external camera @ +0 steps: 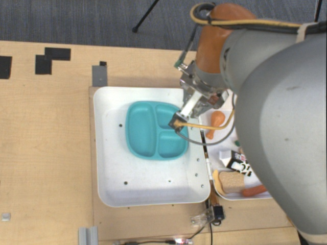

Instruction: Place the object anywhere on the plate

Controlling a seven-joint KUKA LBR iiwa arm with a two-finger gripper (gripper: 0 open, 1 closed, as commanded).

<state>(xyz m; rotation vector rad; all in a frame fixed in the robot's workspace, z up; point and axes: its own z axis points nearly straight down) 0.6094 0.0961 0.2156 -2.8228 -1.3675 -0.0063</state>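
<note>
A teal plate (pixel 150 131) with three compartments lies in the left white bin (pixel 115 182), towards its upper right. My gripper (pixel 198 97) hangs over the wall between the two bins, just past the plate's right rim, under the orange band of the wrist. The arm's grey bulk covers most of the right bin. An orange carrot-like piece (pixel 218 118) lies in the right bin close beside the gripper.
In the right bin (pixel 220 193) lie a black-and-white item (pixel 237 164), a tan bread-like slice (pixel 232 181) and a red-orange sausage shape (pixel 254 190). A clear clip with a cable (pixel 207 217) sits on the bench below the bins.
</note>
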